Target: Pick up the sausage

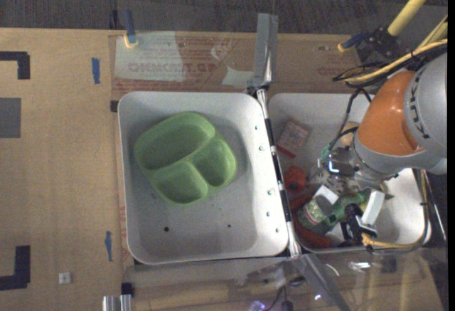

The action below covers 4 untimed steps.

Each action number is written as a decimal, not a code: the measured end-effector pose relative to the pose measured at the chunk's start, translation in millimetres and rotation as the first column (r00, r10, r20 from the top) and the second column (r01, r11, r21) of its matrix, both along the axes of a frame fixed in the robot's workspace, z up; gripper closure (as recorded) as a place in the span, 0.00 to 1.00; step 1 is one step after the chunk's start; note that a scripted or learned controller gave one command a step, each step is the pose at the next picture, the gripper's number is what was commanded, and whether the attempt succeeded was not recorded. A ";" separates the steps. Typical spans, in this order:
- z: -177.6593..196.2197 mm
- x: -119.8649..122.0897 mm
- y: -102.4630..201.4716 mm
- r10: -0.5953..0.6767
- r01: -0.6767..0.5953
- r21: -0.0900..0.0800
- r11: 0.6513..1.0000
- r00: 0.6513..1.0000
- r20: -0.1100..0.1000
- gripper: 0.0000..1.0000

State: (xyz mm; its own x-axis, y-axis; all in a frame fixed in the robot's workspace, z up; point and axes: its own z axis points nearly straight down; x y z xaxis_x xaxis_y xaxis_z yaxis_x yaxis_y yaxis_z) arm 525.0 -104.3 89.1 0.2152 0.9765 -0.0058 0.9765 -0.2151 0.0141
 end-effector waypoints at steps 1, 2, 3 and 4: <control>10.8 2.0 2.8 0.003 -0.003 0.002 1.000 1.000 0.005 1.00; 95.9 75.6 67.6 -0.098 0.098 0.008 0.995 0.995 -0.013 1.00; 95.5 75.3 67.3 -0.098 0.099 0.008 0.995 0.995 -0.014 0.00; 95.1 59.2 162.4 -0.159 0.159 0.009 0.987 0.987 -0.017 0.00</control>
State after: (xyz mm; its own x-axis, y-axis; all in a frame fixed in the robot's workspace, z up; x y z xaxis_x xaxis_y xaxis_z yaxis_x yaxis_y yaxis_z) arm 584.2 58.1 184.2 0.3674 0.9301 -0.0004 0.9301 -0.3674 -0.0049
